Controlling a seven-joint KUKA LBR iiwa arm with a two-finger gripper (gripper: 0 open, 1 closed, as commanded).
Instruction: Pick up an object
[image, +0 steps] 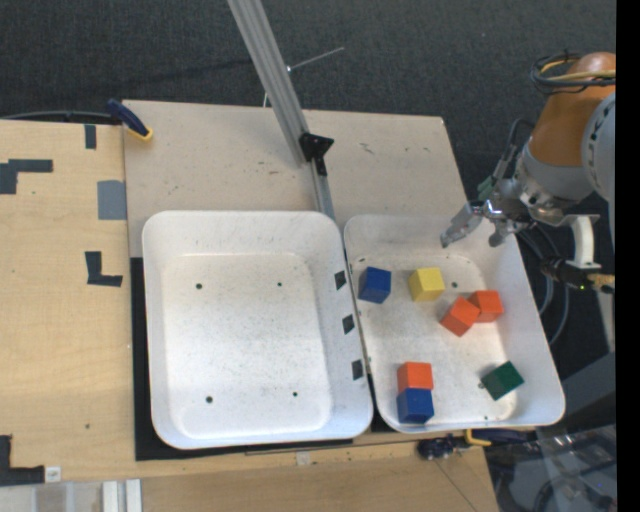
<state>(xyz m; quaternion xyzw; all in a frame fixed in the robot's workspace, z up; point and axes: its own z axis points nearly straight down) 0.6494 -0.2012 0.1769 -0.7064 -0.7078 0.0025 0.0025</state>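
Lowest in the frame, in the right white bin (530, 300), a small orange cube sits on a blue cube (415, 405). Going right: a blue cube (375, 284), a yellow cube (427, 284), then two touching orange cubes (470, 312). Over the bin's upper right corner hangs the claw (478, 228), fingers spread, grasping nothing; the yellow cube lies nearest, lower-left of it.

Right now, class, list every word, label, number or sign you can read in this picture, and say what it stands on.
None can be read.
The blocks, such as the yellow block, show plain faces.
The grey and black tape patches on the bench carry no lettering.
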